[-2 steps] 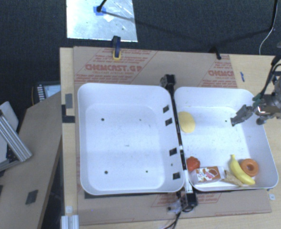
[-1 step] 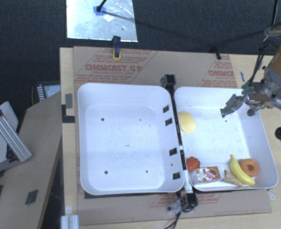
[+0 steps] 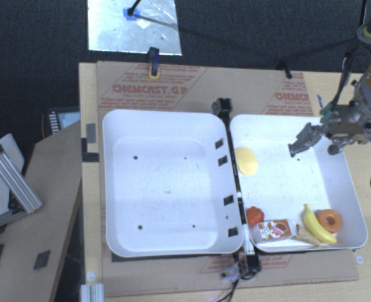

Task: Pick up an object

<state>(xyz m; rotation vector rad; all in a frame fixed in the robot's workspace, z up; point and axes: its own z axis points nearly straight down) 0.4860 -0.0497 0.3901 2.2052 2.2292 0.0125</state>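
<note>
Two shallow white bins are seen side by side on the bench: the left bin (image 3: 166,181) lies bare, while the right bin (image 3: 346,168) carries all the loose items. These are gathered toward the near edge and the dividing wall, which is judged to leave the bin's middle open for a descent from above. A pale yellow disc (image 3: 246,161) rests alone by the divider; a small red object (image 3: 254,216) and a printed packet (image 3: 274,229) lie just beside each other at the near-left corner, and a banana (image 3: 316,224) is set touching an orange ring (image 3: 329,219) near the front rim. The gripper (image 3: 300,145) is held above the far part of the right bin, reached in from the right and tilted toward the left. Whether its jaws are apart or together cannot be told from this view, and nothing is seen between them. Every candidate object is well apart from the gripper; the yellow disc is nearest, lying to its left.
</note>
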